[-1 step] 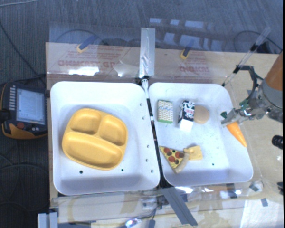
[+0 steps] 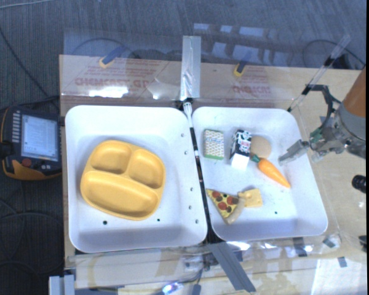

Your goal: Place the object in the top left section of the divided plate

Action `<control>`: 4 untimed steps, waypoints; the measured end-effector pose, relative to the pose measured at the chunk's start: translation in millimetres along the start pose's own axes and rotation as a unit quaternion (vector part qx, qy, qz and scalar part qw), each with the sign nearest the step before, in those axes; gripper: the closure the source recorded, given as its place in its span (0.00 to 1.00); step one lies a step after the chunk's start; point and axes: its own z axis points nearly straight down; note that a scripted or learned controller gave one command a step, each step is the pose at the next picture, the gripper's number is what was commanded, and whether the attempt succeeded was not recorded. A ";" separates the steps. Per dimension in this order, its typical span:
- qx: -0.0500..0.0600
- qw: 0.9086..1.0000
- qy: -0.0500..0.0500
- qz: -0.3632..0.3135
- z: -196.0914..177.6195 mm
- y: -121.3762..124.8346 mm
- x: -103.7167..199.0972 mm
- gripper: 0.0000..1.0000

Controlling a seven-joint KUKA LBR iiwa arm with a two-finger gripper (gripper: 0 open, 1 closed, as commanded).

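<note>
Over in the left bin (image 2: pixel 74 165) sits the yellow divided plate (image 2: pixel 123 178), well apart from the gripper (image 2: pixel 295 150), which hangs over the right bin's (image 2: pixel 307 220) right rim. Just beside it lies the carrot (image 2: pixel 272 171), close but not touching. Whether the gripper is spread or clenched, I cannot tell; nothing is visibly between its fingers. Also in that bin: a small carton (image 2: pixel 240 147), a green packet (image 2: pixel 213 144), a pizza slice (image 2: pixel 224 203) and a cheese wedge (image 2: pixel 251 197).
</note>
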 end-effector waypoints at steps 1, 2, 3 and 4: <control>-0.006 0.999 -0.001 -0.032 118.7 -32.3 76.6 0.00; -0.007 0.999 0.000 -0.033 108.8 -30.8 77.7 1.00; -0.011 0.958 -0.009 -0.286 115.6 -37.9 95.5 1.00; -0.007 1.000 -0.002 0.007 117.2 -40.6 106.6 1.00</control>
